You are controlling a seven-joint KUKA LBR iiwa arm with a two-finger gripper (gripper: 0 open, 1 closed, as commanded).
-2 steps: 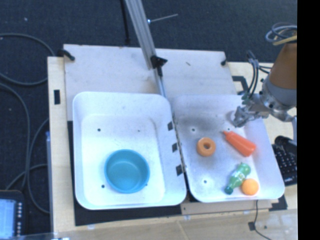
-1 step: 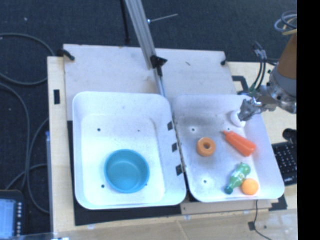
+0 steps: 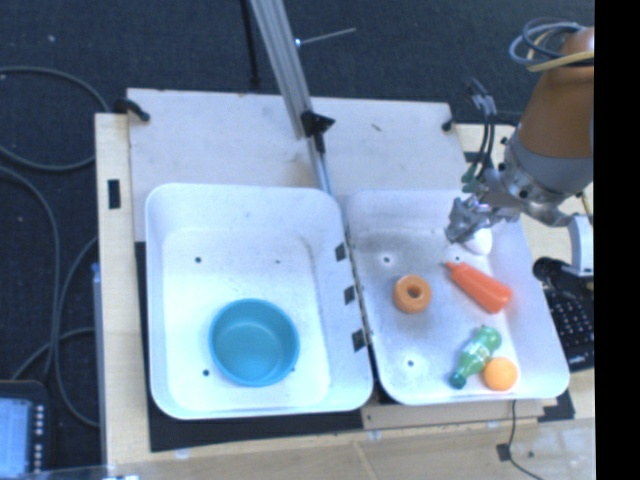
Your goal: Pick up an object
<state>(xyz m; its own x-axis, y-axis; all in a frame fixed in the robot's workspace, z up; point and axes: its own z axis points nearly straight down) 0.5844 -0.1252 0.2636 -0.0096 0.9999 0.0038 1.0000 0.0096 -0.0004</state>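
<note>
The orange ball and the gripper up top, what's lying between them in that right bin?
In the camera view, the carrot lies between the orange ball and the gripper, with a small white object just below the gripper.

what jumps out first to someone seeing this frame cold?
Probably the blue bowl, alone in the left bin, near its front. Next, the bright cluster in the right bin: an orange ring mid-bin, a carrot beside it, and a green bottle next to an orange ball at the front corner. The gripper hangs over that bin's far right, just above a small white object.
</note>
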